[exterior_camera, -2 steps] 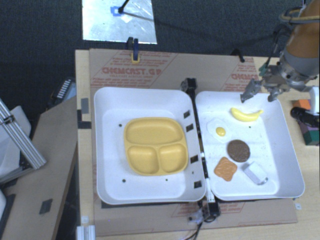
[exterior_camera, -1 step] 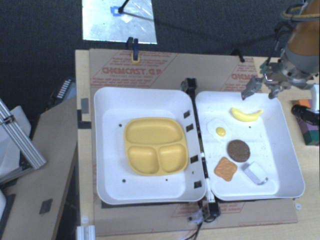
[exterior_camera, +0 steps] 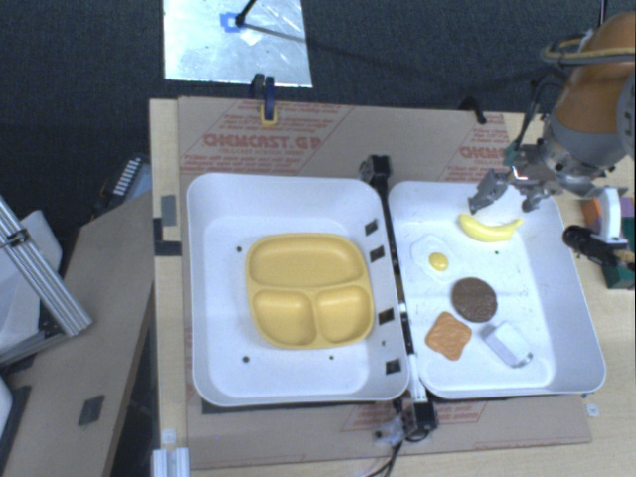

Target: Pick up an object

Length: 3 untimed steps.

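The left bin (exterior_camera: 214,266) carries a yellow divided tray (exterior_camera: 303,288) with three compartments, lying near the bin's middle. The right bin (exterior_camera: 566,296) holds five small things.

The banana (exterior_camera: 490,228) is the thing nearest the gripper (exterior_camera: 511,196). It is a small yellow toy, curved, its long axis running almost from 9 to 3 o'clock across the bin, the ends turned up slightly toward 12 so that the belly sags toward 6. Its left end looks blunter; the right end tapers toward 2 o'clock. It lies in the upper part of the right bin, just at 7 o'clock from the gripper. The gripper hangs just above it with its two fingers spread wide, one finger (exterior_camera: 483,197) toward 9 and the other toward 3; nothing sits between them.

At 8 o'clock from the banana lies a fried egg (exterior_camera: 432,257). Below it, toward 6, a brown round patty (exterior_camera: 474,299), then an orange waffle-like piece (exterior_camera: 448,336), and a white block (exterior_camera: 507,344) at 4 o'clock from the patty.
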Each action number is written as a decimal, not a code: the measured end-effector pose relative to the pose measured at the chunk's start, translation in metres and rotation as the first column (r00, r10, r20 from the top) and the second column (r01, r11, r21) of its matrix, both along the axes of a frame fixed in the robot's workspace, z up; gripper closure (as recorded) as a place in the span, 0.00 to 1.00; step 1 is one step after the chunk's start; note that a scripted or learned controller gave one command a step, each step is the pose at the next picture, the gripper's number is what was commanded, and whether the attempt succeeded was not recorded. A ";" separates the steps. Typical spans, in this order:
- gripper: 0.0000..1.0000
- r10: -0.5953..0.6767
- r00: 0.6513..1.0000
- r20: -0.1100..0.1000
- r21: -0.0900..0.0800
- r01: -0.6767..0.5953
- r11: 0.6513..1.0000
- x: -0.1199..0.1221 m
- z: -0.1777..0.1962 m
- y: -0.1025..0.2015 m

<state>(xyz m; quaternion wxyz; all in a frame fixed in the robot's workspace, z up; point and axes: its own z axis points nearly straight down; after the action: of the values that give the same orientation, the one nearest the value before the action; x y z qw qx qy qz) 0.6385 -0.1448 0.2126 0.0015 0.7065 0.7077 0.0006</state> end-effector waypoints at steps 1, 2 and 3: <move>0.00 0.000 1.000 -0.002 0.000 0.000 1.000 0.006 -0.043 -0.006; 0.00 -0.001 1.000 -0.001 0.000 0.001 1.000 0.004 -0.103 -0.009; 1.00 0.000 1.000 0.001 0.000 0.000 1.000 0.005 -0.091 -0.009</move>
<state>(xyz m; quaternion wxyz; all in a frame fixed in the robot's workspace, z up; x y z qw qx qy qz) 0.6437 -0.1540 0.1216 0.0020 0.7067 0.7076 0.0010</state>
